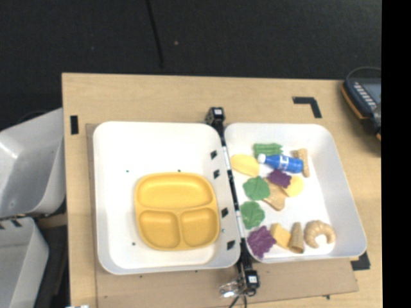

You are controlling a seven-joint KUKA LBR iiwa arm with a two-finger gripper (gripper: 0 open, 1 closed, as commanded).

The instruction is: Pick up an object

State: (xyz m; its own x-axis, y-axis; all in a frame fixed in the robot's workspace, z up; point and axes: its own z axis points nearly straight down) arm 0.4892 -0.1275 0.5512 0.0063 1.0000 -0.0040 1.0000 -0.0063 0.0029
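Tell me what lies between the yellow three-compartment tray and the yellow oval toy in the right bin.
In the camera view, between yellow tray and yellow oval toy: bare left bin floor, then the bins' adjoining rims with black clips.

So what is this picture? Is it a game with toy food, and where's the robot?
It's a bit like a game! A camera fixed up high looks down at a slant on a wooden bench. On it sit two shallow white bins side by side. The left bin holds a yellow plate split into three sections. The right bin holds small toy foods: a blue bottle, green leafy pieces, a purple bunch, yellow bits and a tan croissant. A robot arm is meant to reach in from the right and pick one up. Right now every toy is just lying in its bin, so nothing has been picked up yet.
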